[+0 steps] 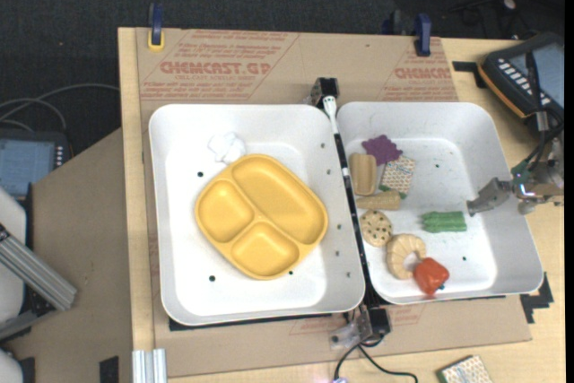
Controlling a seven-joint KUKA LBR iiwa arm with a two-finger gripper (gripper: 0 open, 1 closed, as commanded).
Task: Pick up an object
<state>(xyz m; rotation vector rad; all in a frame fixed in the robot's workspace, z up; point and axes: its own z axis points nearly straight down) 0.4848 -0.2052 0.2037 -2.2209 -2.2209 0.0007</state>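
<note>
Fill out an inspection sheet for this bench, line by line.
Surface: brown board bearing left bin and right bin.
Job's things: in the right bin, purple piece, green block, cookie, red piece.
Clutter: yellow divided tray and white scrap in the left bin.
Grippers: gripper at the right bin's right side, above the green block, nothing between the fingers.
Cables: black cable at left.
Surroundings: blue clamps on the board's far edge.

Robotics lab: worktop board fixed by clamps, two white bins, loose cables, teach pendant, aluminium framing.
</note>
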